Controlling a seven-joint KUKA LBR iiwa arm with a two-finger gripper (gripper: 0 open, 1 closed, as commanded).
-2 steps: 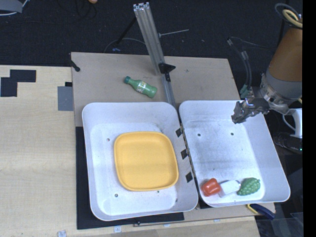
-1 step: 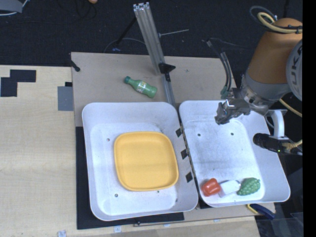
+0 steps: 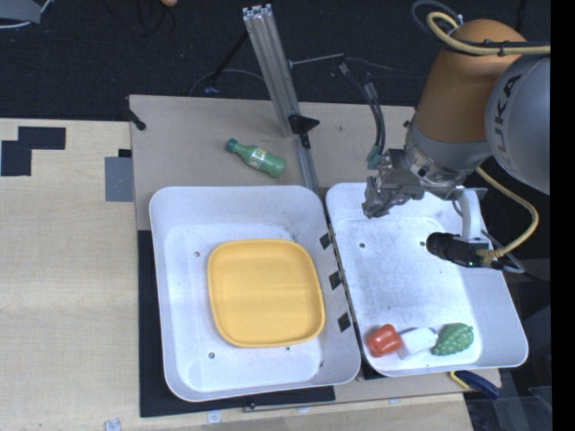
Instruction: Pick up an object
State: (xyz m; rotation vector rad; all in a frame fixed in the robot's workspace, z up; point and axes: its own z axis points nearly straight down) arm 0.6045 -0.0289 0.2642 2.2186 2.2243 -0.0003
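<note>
My gripper (image 3: pixel 375 203) hangs over the far left corner of the right bin (image 3: pixel 404 268), on the grey arm with its orange band. It is well apart from the objects. A small red object (image 3: pixel 384 338), a white object (image 3: pixel 418 340) and a green bumpy object (image 3: pixel 452 338) lie in a row at the right bin's near edge. A yellow square plate (image 3: pixel 266 292) lies flat in the middle of the left bin (image 3: pixel 180 241). I see nothing at the gripper's tip.
A green bottle (image 3: pixel 256 157) lies on its side on the bench behind the left bin. A slanted aluminium post (image 3: pixel 274 61) rises behind the gap between the bins. Black clips (image 3: pixel 334 279) sit on the shared rim. Cables hang from the arm.
</note>
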